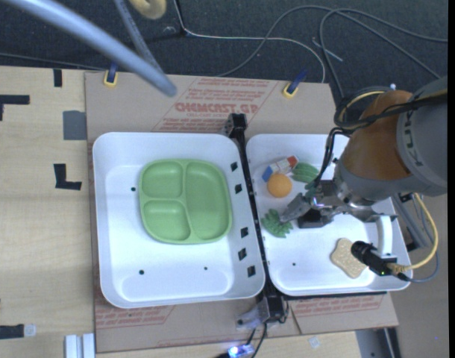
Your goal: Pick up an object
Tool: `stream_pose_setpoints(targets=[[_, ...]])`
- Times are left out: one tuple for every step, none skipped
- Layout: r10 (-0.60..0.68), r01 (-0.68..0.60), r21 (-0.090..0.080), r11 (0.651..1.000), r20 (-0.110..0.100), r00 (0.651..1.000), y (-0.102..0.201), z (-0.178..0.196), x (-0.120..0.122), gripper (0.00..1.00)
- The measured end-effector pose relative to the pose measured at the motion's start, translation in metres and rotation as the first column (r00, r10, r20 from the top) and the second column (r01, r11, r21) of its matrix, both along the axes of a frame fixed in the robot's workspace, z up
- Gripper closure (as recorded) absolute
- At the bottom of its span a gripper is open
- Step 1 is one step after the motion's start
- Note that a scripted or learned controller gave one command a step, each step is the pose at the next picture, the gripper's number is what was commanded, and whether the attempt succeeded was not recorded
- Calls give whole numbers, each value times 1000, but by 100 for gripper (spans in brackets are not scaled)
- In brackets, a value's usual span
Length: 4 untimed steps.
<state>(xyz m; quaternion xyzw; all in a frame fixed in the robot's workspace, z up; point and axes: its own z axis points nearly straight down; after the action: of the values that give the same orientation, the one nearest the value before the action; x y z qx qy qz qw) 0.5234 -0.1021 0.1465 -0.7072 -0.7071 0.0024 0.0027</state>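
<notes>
The right bin [287, 278] holds the loose objects, and all positions below are given relative to it. An orange ball [280, 186] sits in its upper-left part, near the wall shared with the neighbouring bin. Just above the ball lies a small blue, white and red item [278, 168], lying flat; its exact form is too small to tell. A green leafy piece [306, 172] rests to the ball's right. A second green leafy piece [275, 222] lies below the ball, by the left wall. A tan, speckled, bread-like slice [346, 258] lies flat toward the lower-right corner.
</notes>
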Motion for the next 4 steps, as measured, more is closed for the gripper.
stream_pose_setpoints(targets=[[-1,1,-5,1000,20,1000,-5,-41,5,0],[0,1,-10,1000,28,1000,-6,-31,7,100],[2,-2,-1,1000,10,1000,-1,30,5,100],[1,-1,-2,1000,13,1000,-3,93,4,100]])
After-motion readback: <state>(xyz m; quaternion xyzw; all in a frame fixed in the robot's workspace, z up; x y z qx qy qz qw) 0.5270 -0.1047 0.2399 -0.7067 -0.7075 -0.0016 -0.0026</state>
